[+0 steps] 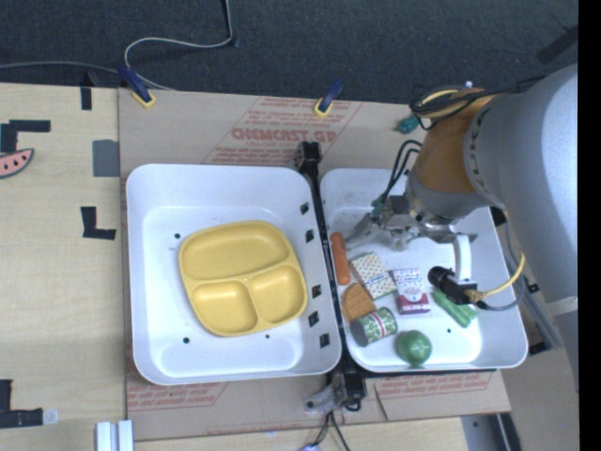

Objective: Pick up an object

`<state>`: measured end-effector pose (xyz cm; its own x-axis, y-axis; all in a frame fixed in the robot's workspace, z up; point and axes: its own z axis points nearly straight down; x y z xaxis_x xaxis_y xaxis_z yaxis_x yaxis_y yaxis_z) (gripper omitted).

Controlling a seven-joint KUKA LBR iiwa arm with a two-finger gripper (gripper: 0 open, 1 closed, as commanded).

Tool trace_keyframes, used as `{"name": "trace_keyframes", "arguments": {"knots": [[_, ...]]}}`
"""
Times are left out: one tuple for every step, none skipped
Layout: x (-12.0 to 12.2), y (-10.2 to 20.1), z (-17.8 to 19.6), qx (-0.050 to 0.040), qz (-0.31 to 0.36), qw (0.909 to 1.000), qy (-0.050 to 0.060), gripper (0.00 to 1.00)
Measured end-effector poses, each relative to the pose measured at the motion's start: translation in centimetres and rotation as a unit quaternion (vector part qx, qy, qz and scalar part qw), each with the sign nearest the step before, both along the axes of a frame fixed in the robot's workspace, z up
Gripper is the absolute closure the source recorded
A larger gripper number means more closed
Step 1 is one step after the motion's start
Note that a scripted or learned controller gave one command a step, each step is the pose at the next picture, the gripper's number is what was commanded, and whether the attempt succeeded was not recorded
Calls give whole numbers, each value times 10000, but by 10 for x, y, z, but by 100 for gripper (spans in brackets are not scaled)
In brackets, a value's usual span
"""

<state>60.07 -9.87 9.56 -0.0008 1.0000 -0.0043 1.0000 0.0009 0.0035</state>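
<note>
Camera view: small toy foods lie clustered in the right white bin (507, 350): orange carrot-like stick (339, 257), checked cracker packet (371, 273), red-and-white carton (409, 289), green-labelled can (377, 326), round green ball (413, 347). All look light and rigid; the can lying on its side likely rolls, so pinching across the carton's flat sides seems safest. Gripper (390, 225) hovers above them, finger state unreadable. Yellow divided plate (242, 276) sits in the left bin (150, 252).

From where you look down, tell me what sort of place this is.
Most likely a robotics lab bench set up for grasping trials: two white bins side by side on cardboard, toy food such as a green ball and small can, and loose cables.
</note>
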Motion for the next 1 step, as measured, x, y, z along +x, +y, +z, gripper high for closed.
{"name": "trace_keyframes", "arguments": {"knots": [[-67, -10, -9, 16, -5, 10000, 3, 0]]}}
